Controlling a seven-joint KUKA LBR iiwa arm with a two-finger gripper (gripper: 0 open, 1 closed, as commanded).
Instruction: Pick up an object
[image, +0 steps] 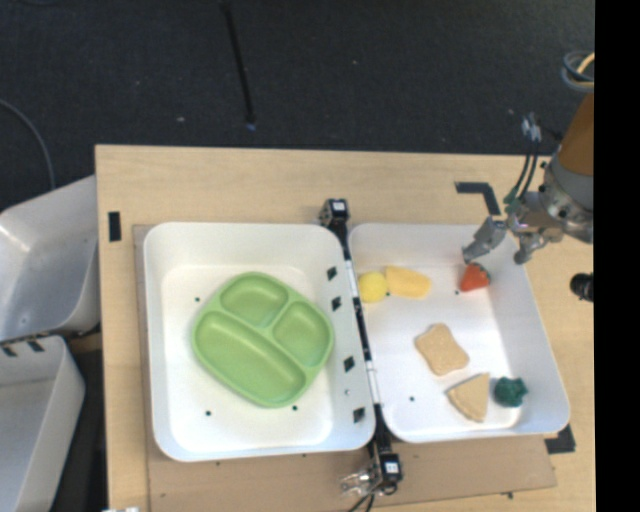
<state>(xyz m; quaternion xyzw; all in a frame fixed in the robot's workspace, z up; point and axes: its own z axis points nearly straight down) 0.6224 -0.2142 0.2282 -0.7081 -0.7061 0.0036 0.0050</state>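
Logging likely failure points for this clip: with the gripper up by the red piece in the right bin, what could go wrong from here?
1. The gripper sits just above the small red piece; a slightly off descent could nudge it instead of grasping it.
2. The red piece lies near the right bin's far wall, so the fingers might strike the wall.
3. The yellow pieces lie apart to its left, so a stray grab there seems unlikely.
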